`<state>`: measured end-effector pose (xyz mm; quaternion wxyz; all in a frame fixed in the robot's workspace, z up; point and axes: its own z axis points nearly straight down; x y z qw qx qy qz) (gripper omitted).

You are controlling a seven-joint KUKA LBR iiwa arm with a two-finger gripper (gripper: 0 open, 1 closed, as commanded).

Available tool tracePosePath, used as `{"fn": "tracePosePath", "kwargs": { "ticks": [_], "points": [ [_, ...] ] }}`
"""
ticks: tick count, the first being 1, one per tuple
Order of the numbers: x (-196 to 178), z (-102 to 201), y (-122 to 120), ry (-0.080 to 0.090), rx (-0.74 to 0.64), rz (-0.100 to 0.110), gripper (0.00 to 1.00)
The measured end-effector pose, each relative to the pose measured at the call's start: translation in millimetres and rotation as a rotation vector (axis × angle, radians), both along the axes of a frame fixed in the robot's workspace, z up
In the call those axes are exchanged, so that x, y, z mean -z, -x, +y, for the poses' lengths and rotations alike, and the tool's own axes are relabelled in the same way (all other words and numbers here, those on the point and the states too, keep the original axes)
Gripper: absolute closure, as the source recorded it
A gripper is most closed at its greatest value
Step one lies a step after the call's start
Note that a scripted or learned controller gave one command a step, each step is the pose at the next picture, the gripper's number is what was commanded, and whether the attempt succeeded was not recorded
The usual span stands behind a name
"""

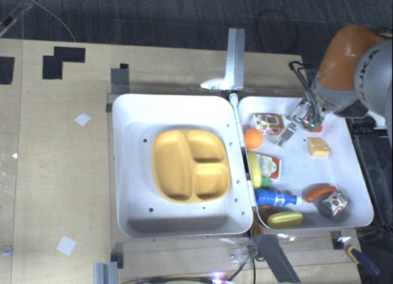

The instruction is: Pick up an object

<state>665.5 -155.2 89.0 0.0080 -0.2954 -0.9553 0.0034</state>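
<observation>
Across the bench we see the left bin (pixel 123 154) holding a yellow divided tray (pixel 190 165) with bare floor around it, the right bin (pixel 359 172) crowded along its left wall, a tan block (pixel 318 148) alone near the gripper (pixel 287 134), whose grip we cannot tell.

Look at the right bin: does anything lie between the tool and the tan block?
Nothing visible does. The tool hangs over the bin's upper part, and bare white floor separates it from the tan block just below-right.
</observation>
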Motion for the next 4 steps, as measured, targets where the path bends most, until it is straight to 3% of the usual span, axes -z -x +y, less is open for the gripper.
{"fn": "tracePosePath", "kwargs": {
  "ticks": [1, 2, 3, 4],
  "points": [
    [-24.0, 66.9, 6.5, 0.000, 0.554, -0.026, 0.00],
    [-19.6, 10.0, -5.0, 0.003, 0.561, -0.026, 0.00],
    [-17.6, 34.7, -5.1, 0.003, 0.543, -0.025, 0.00],
    [-11.0, 39.9, -5.9, 0.005, 0.594, -0.027, 0.00]
  ]
}}
